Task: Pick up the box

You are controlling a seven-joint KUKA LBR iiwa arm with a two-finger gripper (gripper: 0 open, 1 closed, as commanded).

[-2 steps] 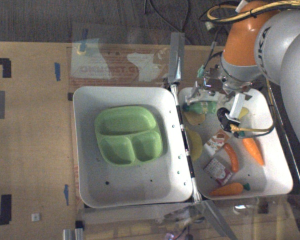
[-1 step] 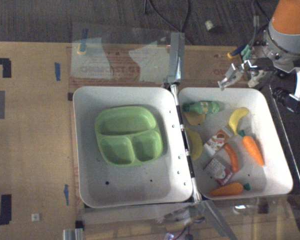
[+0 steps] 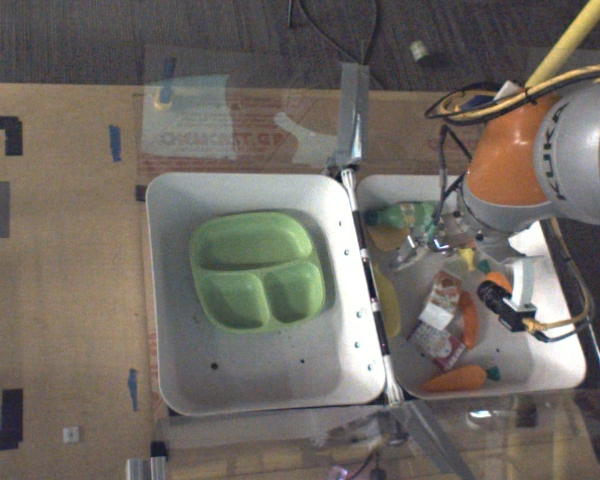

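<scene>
The box (image 3: 441, 316) is a small white and red carton lying flat near the middle of the right bin (image 3: 560, 363). My gripper (image 3: 427, 242) hangs over the far half of that bin, a little beyond the box and apart from it. It is close to a green bottle (image 3: 402, 214), and nothing shows between it and the box. The grey arm with its orange band (image 3: 510, 163) comes in from the right and hides the bin's far right corner.
An orange carrot (image 3: 456, 378) lies at the right bin's near edge, and another orange piece (image 3: 470, 320) lies right of the box. A yellow item (image 3: 388, 303) rests along the bin's left wall. The left bin (image 3: 170, 268) holds a green divided plate (image 3: 258, 270).
</scene>
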